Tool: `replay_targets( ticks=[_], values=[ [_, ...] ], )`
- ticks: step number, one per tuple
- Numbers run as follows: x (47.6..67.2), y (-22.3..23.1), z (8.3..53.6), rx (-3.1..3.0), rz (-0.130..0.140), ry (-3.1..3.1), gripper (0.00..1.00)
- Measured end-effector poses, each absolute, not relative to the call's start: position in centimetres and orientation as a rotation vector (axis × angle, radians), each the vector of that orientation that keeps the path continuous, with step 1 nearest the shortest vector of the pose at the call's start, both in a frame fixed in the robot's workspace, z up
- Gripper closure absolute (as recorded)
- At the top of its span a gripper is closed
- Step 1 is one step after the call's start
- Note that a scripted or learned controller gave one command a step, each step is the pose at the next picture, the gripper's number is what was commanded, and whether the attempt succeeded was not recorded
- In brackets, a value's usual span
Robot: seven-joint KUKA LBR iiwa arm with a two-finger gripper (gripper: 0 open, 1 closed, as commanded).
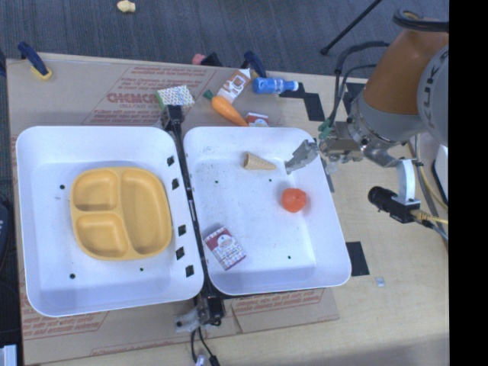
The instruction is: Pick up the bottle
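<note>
We judge the bottle [232, 87], lying on the bench [99, 90] beyond the right bin [335, 258], light, rigid and slick; grasp across its body. The gripper [299, 158] hangs over that bin; whether it is apart or together, we cannot tell.

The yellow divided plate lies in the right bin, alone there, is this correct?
Not quite. The yellow divided plate lies in the left bin, alone there, as the camera view shows.
</note>
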State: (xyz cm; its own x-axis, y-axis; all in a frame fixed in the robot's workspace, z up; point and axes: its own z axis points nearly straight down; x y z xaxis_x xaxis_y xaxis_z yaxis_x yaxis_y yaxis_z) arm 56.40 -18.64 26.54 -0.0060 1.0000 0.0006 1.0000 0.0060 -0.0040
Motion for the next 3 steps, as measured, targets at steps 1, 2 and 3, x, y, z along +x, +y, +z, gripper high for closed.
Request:
replay_targets(
  ticks=[1,2,3],
  values=[
    [59.4,-12.4,11.8,-2.406,0.006,-2.011,0.0],
    [59.4,-12.4,12.9,-2.401,0.007,-2.015,1.0],
    [53.1,-4.4,19.2,-2.401,0.005,-2.019,1.0]
  ],
)
